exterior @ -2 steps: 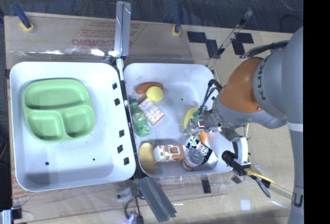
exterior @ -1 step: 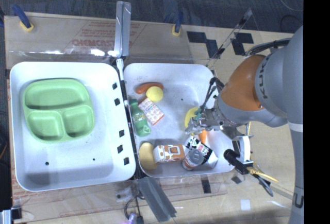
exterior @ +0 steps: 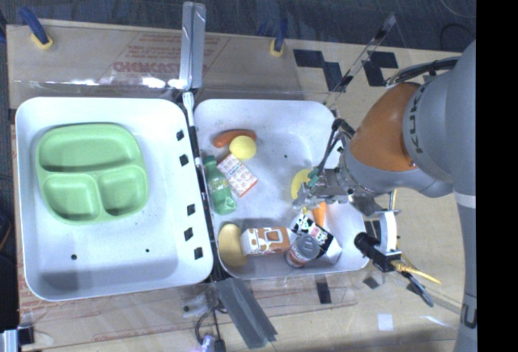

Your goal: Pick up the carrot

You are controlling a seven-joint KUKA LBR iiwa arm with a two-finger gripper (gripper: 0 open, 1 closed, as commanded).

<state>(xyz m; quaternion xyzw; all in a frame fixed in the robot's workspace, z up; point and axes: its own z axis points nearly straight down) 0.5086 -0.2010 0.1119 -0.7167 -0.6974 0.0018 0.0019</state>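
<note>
The end effector (exterior: 317,195) hangs low over the right bin (exterior: 267,109), toward that bin's right wall, and a small orange piece, which I take to be the carrot (exterior: 320,213), sits directly under its tip, apparently touching it. I cannot tell from this slanted view whether the end effector is released or clenched, nor whether the carrot is actually caught in it.

The carrot lies in a crowded spot of the right bin: a black-and-white patterned carton (exterior: 314,232) is just beside it on the side toward the bin's near wall, a round can (exterior: 303,250) is against that carton, and a yellow piece (exterior: 300,181) shows just behind the tool. That crowding probably explains the steep, nearly vertical approach, which leaves little room to come in from the side.

Further toward the right bin's left wall lie an orange-red sausage-like item (exterior: 233,137), a yellow ball (exterior: 243,148), a green bottle (exterior: 217,188) and a small juice box (exterior: 265,241). Beside the right bin, on the same table, the left bin (exterior: 32,261) holds a green divided tray (exterior: 89,172).

My judgement: the grasp is being attempted, the lift not yet done.
</note>
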